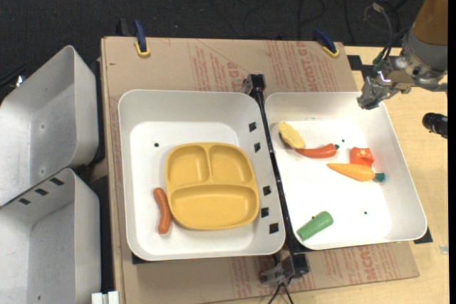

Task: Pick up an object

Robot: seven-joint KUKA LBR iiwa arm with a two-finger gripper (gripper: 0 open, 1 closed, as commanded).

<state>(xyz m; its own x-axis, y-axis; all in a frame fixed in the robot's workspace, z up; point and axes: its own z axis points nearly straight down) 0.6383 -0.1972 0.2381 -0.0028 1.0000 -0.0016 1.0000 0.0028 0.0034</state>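
Green and cucumber-shaped, the toy vegetable [315, 225] lies nearest the camera, well below the hand [371, 97] in the right bin [399, 153]. Closer to the hand sit the carrot [351, 171], red pepper piece [361, 155], chilli [316, 150] and yellow piece [291, 134], the last two touching; a grasp there could catch both or squeeze one aside, and a descent from here could strike the bin's far rim. Any of these would serve as the object to pick up. Grey arm with its orange band [433, 18] reaches in from the right, the hand poised over the bin's far right corner, holding nothing; how far it is open I cannot tell.
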